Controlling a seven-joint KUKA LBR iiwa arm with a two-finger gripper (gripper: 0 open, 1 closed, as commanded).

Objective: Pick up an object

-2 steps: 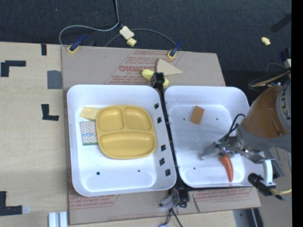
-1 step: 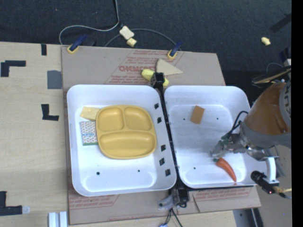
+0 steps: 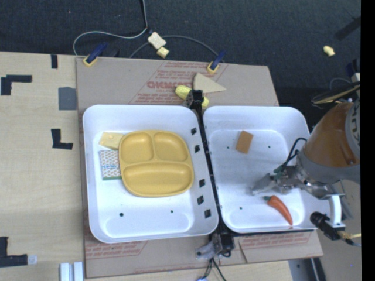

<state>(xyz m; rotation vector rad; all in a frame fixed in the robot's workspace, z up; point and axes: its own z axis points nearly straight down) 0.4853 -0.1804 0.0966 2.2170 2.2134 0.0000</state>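
Red "CHICKEN"-like print (image 3: 163, 85) marks the brown cardboard (image 3: 246, 86), partly illegible.

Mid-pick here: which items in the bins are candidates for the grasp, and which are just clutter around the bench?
Job things: gripper low in the right bin; orange carrot-like piece beside it; brown block.

Lying about: yellow divided plate, small card in the left bin; clamps; cable.

Arm (image 3: 337, 142) chunky and rounded, big orange-brown band on top, grey section under it. Thin dark cable looping down its side. Gripper (image 3: 270, 184) small, grey metal, kinda angular. Black-and-white bracket piece lower down.
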